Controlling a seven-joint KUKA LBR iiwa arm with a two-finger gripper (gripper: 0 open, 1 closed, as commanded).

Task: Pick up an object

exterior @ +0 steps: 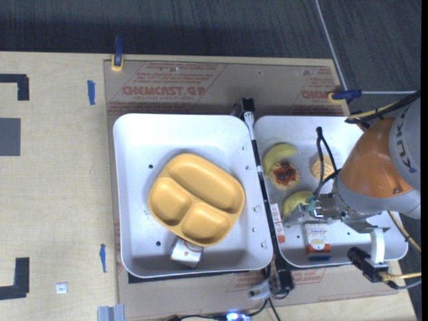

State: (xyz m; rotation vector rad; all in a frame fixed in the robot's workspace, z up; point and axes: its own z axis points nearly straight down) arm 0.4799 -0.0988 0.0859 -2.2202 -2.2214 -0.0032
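The right bin holds several small items. A yellow banana lies at its upper left, with a round red-topped piece just below it. A second yellow-green banana lies at the left middle. A tan waffle-like disc sits partly behind a black cable. A small white and orange packet lies near the front wall. My gripper is low in this bin, right beside the second banana and just above the packet. The grey wrist and orange band hide its tips.
The left bin holds a large yellow three-compartment tray, with a small white and brown object at its front edge. A black divider rail runs between the bins. A black cable loops above the right bin.
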